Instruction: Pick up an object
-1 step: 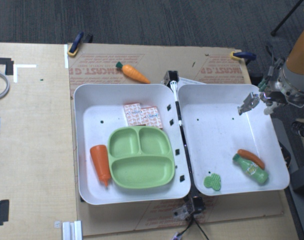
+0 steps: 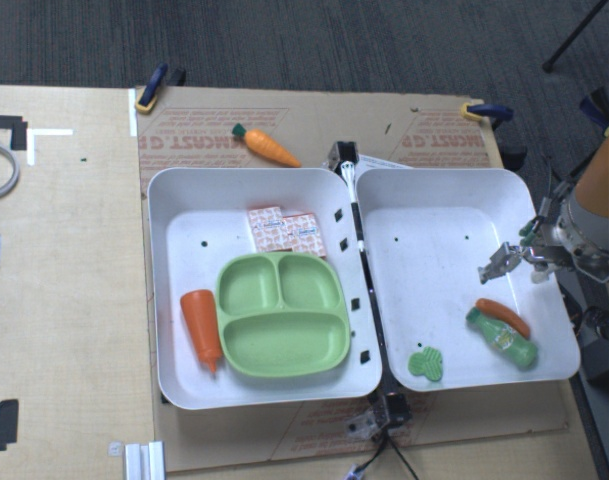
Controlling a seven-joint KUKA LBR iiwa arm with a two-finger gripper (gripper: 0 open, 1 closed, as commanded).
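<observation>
Camera view, nearest first: a small green leafy plastic piece (image 2: 425, 364) lies at the right-hand white bin's (image 2: 439, 196) front wall. Just beyond, toward its right wall, rest a green plastic bottle (image 2: 504, 339) and an orange chilli-like toy (image 2: 502, 317), likely targets. Above them the metal two-finger gripper (image 2: 501, 263) hovers, jaws slightly parted, holding nothing. Its wrist is cut off.

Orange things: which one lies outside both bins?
The toy carrot with the green tip, on the cardboard above the left bin. The orange bottle lies inside that bin, beside the green plate.
</observation>
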